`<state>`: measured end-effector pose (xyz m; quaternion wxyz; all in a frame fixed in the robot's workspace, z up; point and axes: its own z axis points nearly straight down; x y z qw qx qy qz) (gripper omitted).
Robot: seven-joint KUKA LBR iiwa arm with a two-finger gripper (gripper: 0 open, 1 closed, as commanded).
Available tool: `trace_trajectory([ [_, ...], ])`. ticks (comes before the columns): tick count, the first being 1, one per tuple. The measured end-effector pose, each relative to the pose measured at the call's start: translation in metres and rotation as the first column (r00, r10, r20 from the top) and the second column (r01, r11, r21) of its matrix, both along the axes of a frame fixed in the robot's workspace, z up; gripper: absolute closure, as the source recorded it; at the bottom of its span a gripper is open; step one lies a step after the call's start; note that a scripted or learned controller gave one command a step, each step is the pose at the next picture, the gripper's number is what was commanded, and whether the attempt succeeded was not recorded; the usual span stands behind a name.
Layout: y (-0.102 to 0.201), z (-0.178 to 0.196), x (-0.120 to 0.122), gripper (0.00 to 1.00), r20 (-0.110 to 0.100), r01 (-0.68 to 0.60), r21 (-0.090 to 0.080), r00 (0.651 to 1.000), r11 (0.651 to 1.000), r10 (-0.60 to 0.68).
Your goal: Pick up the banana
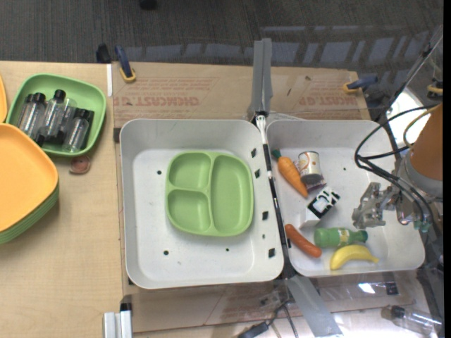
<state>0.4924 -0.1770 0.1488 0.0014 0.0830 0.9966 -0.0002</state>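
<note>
Left bin with a green tray, right bin with banana at its front edge, bottle just behind, two carrots, can, gripper over the bin, wooden bench, dark floor

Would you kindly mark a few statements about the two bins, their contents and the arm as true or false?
1. The curved yellow banana lies in the right white bin. True.
2. The green three-compartment plastic plate holds a carrot. False: nothing lies on it.
3. The hand grips the banana. False: it sits apart, above it in the view.
4. The green bottle lies beside the banana. True.
</note>
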Motion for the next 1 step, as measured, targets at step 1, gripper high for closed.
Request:
trace_trajectory([
  [1,-0.0448,-0.0283,-0.0144,1.0,-0.002,-0.025,0.001,1.0,1.0,0.025],
])
